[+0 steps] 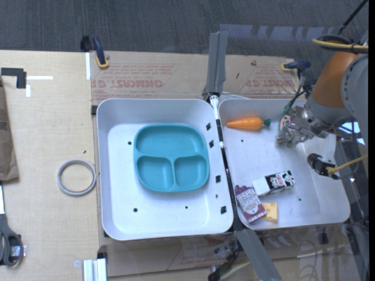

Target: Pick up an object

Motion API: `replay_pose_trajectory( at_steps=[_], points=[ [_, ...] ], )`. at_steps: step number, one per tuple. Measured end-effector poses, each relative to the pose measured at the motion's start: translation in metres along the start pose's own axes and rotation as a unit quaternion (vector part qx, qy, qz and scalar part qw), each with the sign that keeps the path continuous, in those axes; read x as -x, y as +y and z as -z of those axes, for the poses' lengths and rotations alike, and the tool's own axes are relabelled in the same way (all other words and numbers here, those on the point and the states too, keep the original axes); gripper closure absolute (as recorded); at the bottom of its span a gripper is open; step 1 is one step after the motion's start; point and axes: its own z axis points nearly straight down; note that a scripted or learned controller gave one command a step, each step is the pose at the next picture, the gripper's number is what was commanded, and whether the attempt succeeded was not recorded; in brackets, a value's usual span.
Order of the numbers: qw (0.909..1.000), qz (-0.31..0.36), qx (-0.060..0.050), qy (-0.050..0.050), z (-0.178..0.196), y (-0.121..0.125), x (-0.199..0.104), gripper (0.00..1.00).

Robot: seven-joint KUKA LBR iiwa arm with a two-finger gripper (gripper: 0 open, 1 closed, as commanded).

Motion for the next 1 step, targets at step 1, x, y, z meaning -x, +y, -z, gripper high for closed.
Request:
replay_pose_trajectory(
  at_steps=[1],
  points=[
    [0.9822,0.188,0.000,0.001,0.0001,-0.0275,-0.0276,1.00]
  ],
)
